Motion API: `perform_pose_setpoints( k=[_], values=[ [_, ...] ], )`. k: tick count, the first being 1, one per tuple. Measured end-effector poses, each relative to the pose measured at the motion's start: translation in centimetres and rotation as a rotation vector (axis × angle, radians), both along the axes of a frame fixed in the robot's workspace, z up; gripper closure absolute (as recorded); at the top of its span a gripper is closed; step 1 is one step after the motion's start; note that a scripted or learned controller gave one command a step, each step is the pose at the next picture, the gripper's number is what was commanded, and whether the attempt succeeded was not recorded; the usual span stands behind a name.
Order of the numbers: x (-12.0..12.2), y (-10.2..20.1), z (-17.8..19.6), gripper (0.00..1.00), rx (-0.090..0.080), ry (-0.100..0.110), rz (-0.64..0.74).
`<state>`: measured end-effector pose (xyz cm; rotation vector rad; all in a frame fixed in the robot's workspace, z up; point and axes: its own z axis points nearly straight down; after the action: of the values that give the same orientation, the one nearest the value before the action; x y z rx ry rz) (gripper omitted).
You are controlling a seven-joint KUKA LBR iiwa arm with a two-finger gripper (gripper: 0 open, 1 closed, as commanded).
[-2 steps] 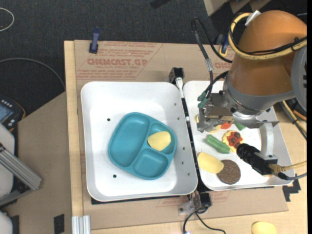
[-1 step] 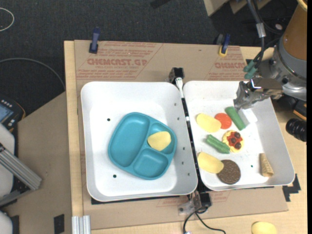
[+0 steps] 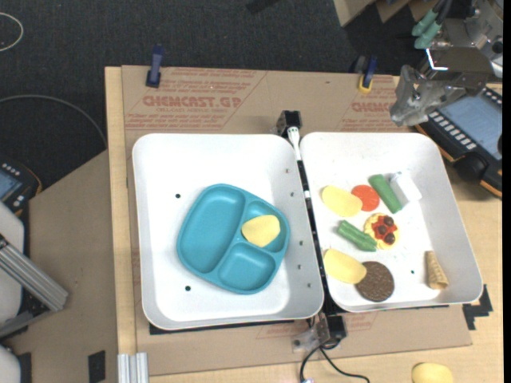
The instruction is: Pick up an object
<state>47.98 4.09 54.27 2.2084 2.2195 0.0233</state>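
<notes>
Nothing is lifted yet: the grey metal tool (image 3: pixel 417 94) hangs beyond the right shallow white bin (image 3: pixel 455 214) at its one o'clock corner, grip state unclear, while toy foods like the yellow oval piece (image 3: pixel 341 201) lie inside untouched.

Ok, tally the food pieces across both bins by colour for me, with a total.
Yellow: 3, one on the blue tray, two in the right bin
Green: 2
Red: 1
Brown: 1
Tan: 1
Yellow with red topping: 1
Total: 9
</notes>
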Motion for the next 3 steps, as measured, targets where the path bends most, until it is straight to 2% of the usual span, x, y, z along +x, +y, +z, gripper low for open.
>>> perform_pose_setpoints(
  k=[1,2,3],
  values=[
    [-0.2,1.7,-14.4,1.00,-0.005,0.033,-0.005],
    [-0.3,-2.5,-26.6,1.00,-0.006,0.033,-0.011],
    [0.1,-7.9,-11.5,1.00,-0.006,-0.003,-0.011]
  ],
)
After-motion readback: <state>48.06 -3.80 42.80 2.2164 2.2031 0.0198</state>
